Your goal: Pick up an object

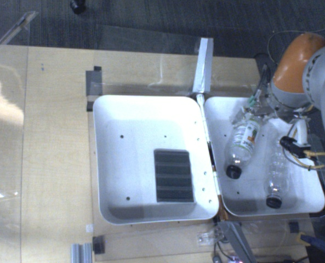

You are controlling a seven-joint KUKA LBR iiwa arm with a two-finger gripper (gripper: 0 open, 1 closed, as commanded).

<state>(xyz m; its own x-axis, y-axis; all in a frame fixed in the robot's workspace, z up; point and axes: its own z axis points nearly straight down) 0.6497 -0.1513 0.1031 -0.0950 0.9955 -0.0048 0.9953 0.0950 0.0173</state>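
Camera view: fixed look down on the bench (52,163) at a slant, both white bins side by side in the middle and right of the frame.
Arm: the grey arm with the orange band (295,64) comes in from the right edge, over the upper right corner of the right bin (315,201).
Gripper: gripper (256,107) sits near the upper middle of the right bin, just above the base end of the labelled bottle; its opening cannot be told from this angle, and nothing can be seen held in it.
Nearest object: clear plastic bottle with a label (243,142), lying on its side in the left half of the right bin.
Bottle axis: long axis runs from upper right to lower left, black cap (233,172) at the lower end, base end up by the gripper.
Bearing from gripper: the bottle's body lies down and slightly left of the gripper in the frame, its base close beside or touching the tool; contact cannot be told.
Second bottle: another clear bottle (275,181) lies in the right half of the same bin, near upright in the frame, dark cap toward the lower rim, farther from the gripper.
Left bin: left bin (104,147) holds a dark ribbed rectangular block (174,175) in its lower right part, well apart from the arm.
Judgement: the labelled bottle is the likeliest pick; a grasp would do best closing across its slanted axis, somewhat lower left of the gripper's present place.
Risk: the round, clear body may roll or slip away.
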